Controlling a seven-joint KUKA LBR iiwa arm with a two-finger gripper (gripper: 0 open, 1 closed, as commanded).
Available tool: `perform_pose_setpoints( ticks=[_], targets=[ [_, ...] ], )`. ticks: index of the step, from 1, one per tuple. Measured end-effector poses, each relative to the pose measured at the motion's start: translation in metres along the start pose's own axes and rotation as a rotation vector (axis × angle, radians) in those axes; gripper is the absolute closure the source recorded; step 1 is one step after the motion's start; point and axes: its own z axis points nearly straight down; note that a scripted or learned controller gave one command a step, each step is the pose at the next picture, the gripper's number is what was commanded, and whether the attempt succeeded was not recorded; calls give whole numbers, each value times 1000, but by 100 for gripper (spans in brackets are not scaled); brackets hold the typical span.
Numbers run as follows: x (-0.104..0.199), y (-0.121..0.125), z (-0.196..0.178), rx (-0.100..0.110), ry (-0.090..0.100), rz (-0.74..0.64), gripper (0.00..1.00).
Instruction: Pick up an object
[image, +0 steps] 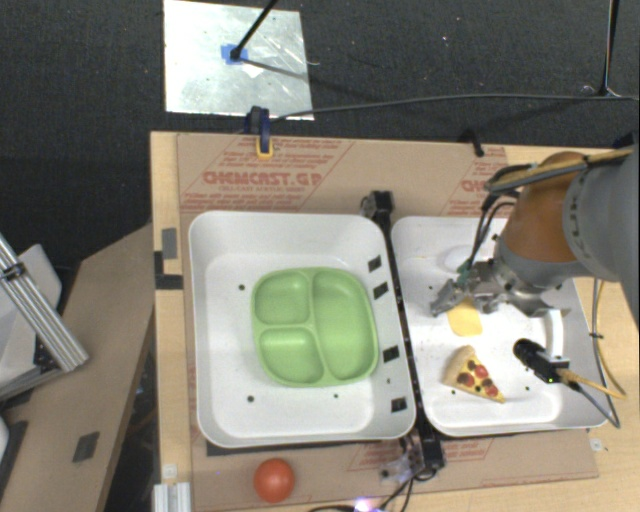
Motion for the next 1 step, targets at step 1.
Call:
perform_pose_setpoints(
  ticks=[1],
  targets=[
    [0,2,-14,-6,-1,0,100]
  ],
)
